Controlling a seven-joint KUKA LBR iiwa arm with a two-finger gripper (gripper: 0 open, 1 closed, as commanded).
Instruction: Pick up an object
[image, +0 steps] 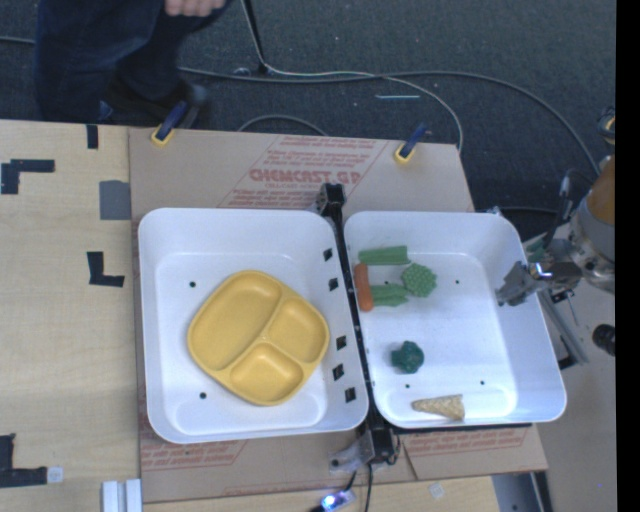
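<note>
The right bin (520, 395) holds several small toy foods. A green stick (383, 256) lies at its far left, with an orange carrot piece (363, 287) and a light green broccoli (419, 280) just below it. A dark green broccoli (407, 356) sits near the middle. A tan wedge (440, 406) lies by the near wall. My gripper (517, 283) hangs over the bin's right rim, apart from all of them, with nothing seen in it.
The left bin (160, 300) holds a yellow divided plate (258, 335). A black clip strip (348, 300) runs between the two bins. Cables cross the dark floor behind the bench.
</note>
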